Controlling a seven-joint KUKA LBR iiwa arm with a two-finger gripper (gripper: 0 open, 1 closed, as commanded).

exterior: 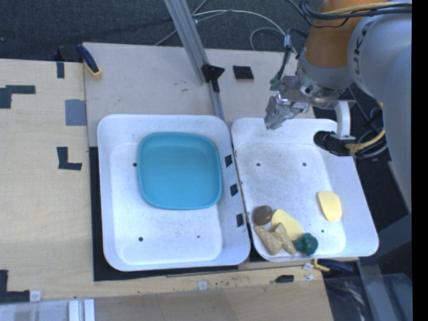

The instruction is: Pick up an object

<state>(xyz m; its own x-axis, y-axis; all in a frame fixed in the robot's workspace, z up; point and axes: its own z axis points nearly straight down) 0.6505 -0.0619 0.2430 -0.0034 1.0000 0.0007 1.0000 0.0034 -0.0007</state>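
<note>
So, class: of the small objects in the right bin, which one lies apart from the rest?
The pale yellow piece. It lies alone by the right bin's right side, while the brown, yellow, tan and green ones huddle together at the near edge.

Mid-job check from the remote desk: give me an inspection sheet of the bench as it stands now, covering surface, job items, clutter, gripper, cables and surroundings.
Surface: light wooden bench bearing two shallow white bins, left bin and right bin, side by side.
Job's things: in the right bin's near corner, a brown round piece, a yellow wedge, tan pieces and a dark green item lie clustered; a yellow oval piece lies apart near the right wall.
Clutter: blue plate in the left bin.
Gripper: gripper above the right bin's far edge, away from the items; nothing seen in it.
Cables: loops of cable behind the bench.
Surroundings: tape marks on the bench; slanted metal pole.
</note>
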